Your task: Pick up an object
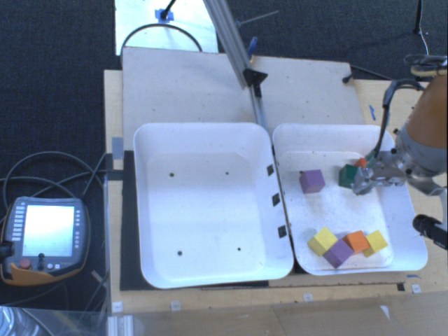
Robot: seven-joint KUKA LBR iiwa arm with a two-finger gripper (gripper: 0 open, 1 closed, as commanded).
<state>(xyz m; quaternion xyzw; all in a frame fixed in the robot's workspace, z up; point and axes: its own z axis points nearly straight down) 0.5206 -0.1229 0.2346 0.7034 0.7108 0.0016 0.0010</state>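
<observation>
At the right of the frame, the gripper (364, 182) sits low in the right bin (399, 257), pressed up against a green block (347, 176) with a speck of orange showing at its top edge; whether its claw is open, closed or actually around the block cannot be told, because the metal hides the contact. Judging from this, the grab could fail if the fingers straddle only the block's right edge, so that it squirts out toward the purple block (312, 181) to its left or tips against the bin wall. The cluster of yellow, purple and orange cubes (348, 243) at lower right lies well apart and seems unlikely to interfere.
</observation>
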